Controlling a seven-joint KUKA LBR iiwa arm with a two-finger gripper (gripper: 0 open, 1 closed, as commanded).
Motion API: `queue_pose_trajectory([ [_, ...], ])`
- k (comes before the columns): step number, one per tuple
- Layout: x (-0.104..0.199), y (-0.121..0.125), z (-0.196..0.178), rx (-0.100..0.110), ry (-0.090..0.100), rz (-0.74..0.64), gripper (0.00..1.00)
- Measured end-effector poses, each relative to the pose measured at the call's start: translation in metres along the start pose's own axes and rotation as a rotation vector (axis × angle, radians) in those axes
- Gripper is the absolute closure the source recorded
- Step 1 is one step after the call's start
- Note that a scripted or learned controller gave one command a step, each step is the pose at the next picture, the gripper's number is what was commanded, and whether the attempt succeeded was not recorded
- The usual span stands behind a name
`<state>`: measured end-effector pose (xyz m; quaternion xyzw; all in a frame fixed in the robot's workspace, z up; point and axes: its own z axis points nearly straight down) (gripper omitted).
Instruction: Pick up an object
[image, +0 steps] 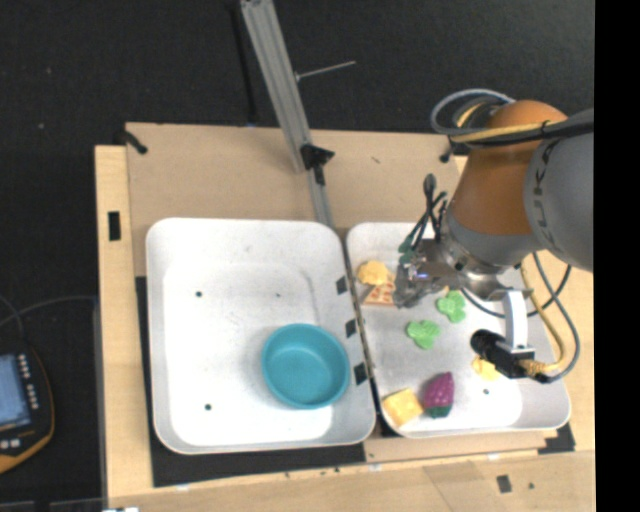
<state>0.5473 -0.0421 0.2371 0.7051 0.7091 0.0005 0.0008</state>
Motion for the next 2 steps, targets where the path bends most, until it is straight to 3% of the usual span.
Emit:
queue_pose_trajectory([
  [2,0.093,0.047,0.016,0.000,0.000,-0.001,1.00],
])
